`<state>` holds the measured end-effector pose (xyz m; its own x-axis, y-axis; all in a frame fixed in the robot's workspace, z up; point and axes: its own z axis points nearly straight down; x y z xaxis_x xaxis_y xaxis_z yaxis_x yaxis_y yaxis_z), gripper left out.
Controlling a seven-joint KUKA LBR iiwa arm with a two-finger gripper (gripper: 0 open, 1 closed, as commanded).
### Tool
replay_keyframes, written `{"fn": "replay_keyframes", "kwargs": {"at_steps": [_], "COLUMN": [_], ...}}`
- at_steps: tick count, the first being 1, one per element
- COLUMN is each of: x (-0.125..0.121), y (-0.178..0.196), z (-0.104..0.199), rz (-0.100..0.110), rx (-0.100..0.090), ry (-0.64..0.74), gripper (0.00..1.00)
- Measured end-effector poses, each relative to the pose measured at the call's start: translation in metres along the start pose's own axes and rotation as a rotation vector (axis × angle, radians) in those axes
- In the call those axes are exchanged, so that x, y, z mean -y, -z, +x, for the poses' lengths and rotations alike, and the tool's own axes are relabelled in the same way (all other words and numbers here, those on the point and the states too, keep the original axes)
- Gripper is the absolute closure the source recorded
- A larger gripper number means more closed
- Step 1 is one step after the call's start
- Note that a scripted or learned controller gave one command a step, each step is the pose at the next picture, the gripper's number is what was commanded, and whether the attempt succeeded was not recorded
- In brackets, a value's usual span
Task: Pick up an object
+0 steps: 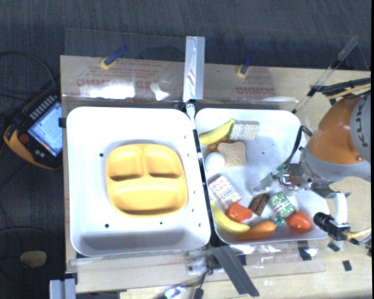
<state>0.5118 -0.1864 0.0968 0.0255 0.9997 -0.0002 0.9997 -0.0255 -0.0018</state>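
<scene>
The two-finger gripper [275, 180] hung over the right white bin [271, 118], near its right wall; I could not tell its opening. Just below it lay a small green-and-white packet [280, 203], a brown chocolate bar [258, 202] and a red tomato [298, 221]. Bare floor lay toward the bin's centre.

Desk [352, 86]: light wood surface, dark carpet beyond its edges. Two shallow white bins directly on it, side by side, walls touching at centre. Left bin [87, 167], right bin [280, 120]. Clear plastic sheet [131, 80] along desk's far edge, behind bins.
</scene>
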Motion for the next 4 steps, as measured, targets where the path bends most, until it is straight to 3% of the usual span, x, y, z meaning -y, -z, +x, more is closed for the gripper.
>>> {"fn": "replay_keyframes", "kwargs": {"at_steps": [1, 2, 3, 4], "x": [-0.001, 0.025, 0.027, 0.0], "y": [0.053, -0.008, -0.003, -0.007], "z": [-0.003, 0.022, -0.018, 0.014], "rz": [0.0, -0.012, -0.002, -0.013], "rx": [0.0, 0.003, 0.002, 0.007], "ry": [-0.083, -0.014, 0.141, 0.18], "gripper": [0.0, 0.0, 0.0, 0.0]}}
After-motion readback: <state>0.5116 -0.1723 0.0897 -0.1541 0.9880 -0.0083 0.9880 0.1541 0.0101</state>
